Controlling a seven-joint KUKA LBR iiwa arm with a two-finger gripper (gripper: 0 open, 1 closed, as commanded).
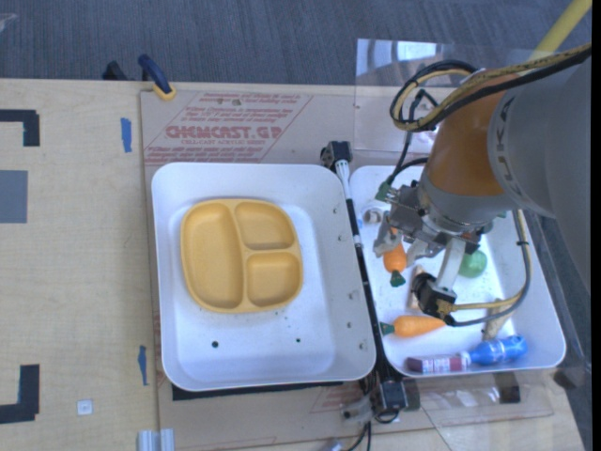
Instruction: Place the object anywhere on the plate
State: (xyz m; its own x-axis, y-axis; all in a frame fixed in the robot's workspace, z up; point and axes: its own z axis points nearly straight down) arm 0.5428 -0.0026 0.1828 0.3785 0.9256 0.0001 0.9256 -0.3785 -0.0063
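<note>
A small orange object (396,259) in the right shallow white bin (537,319), close to its left wall and about halfway along it, right at the tip of the gripper (406,248). Touching the gripper or merely just below it: cannot tell. Gripper open or closed: cannot tell either (too much wrist hardware crowded over that spot). A tiny green bit just under the orange object, perhaps part of it.

A round-cornered yellow plastic plate (242,254) with three compartments, lying flat in the middle of the left shallow white bin (246,350), well apart from the small orange object, with the two bins' adjoining walls between them.

Elsewhere in the right bin: an orange carrot-shaped toy (418,326) on its side near the left wall, toward the front corner; a pale green rounded lump (475,261) just right of the gripper; a blue plastic bottle (498,349) on its side along the front wall, and a white tube with a dark red band (437,363) end to end at its left.

Over the right bin's far-right corner, the grey arm with an orange band (470,148), reaching down toward the bin's left half.

Under both bins, a brown cardboard sheet with red printing (235,125), resting on the pale wooden surface (66,252). Toward the surface's left edge, a strip of blue tape (126,134) and black corner marks (28,128).
</note>
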